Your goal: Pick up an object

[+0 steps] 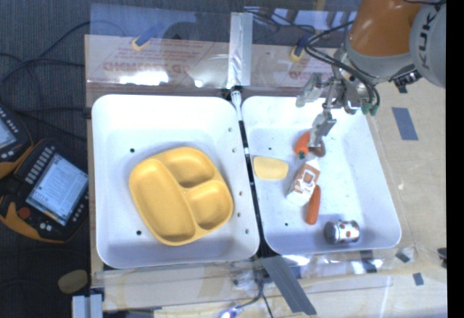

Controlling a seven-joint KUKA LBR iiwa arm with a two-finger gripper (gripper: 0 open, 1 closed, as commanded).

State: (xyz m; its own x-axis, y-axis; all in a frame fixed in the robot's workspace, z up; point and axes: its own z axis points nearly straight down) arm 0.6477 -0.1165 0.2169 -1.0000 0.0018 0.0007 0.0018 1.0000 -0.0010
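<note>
Left bin (pixel 109 164) holds a yellow divided tray (pixel 181 195); right bin (pixel 377 201) holds carrots (pixel 312 205), a can (pixel 341 231), and the gripper (pixel 317 143), whose opening I cannot tell.

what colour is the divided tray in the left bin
Yellow, a plain mustard shade all over. The divided tray shows clearly in the camera view.

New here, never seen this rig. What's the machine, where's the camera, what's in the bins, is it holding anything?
It is one robot arm, grey with an orange band, reaching in from the right. One fixed camera looks down at a slant. Its two-finger gripper hangs over the right bin, close to an orange carrot-like piece; I can't tell whether anything is gripped. That bin also has a pale yellow piece, a small white packet, a second carrot-like piece and a small can. The left bin holds a yellow divided tray.
</note>
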